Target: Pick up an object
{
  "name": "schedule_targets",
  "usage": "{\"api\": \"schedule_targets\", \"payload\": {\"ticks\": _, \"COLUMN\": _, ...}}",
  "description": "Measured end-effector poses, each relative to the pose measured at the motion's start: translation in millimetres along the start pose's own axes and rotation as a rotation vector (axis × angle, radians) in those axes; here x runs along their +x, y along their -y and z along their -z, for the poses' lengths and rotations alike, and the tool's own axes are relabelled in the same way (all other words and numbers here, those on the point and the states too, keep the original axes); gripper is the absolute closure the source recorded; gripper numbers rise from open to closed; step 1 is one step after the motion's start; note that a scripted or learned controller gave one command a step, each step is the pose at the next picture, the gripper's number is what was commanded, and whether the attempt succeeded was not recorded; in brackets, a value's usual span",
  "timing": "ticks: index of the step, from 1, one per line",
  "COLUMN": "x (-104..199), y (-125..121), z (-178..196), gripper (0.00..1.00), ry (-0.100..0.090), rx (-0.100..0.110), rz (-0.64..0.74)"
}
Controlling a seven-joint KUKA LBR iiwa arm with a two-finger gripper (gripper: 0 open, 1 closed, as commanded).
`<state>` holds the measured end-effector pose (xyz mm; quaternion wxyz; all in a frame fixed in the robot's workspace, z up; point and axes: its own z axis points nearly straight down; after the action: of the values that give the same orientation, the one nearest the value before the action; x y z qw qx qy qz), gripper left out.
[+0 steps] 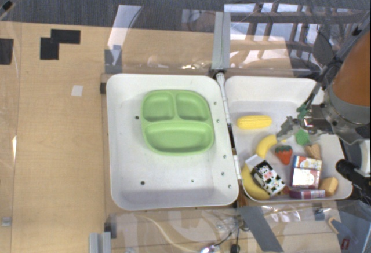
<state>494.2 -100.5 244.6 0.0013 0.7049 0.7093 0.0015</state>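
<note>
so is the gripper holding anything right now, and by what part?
Nothing visibly held. The gripper hangs over the right bin, fingers spread, nothing between them. The strawberry and the small banana lie just below it.

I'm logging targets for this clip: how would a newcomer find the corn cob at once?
Look in the right bin, the one crowded with toy food. In its upper half, apart from the pile, lies the corn cob. It is a straight, stubby yellow cylinder lying crosswise, unlike the curved banana below it.
</note>
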Motion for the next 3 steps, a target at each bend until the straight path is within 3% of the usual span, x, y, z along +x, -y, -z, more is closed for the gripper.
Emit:
{"api": "schedule_targets", "payload": {"ticks": 1, "x": 4.4, "y": 3.9, "z": -81.9, "gripper": 0.0, "ry": 0.0, "rx": 0.001, "rz": 0.058}}
{"api": "schedule_targets", "payload": {"ticks": 2, "x": -33.7, "y": 1.9, "z": -153.1, "gripper": 0.0, "ry": 0.006, "rx": -0.016, "rz": 0.146}}
{"api": "schedule_targets", "payload": {"ticks": 3, "x": -31.8, "y": -0.3, "z": -141.6, "gripper": 1.0, "ry": 0.004, "rx": -0.019, "rz": 0.148}}
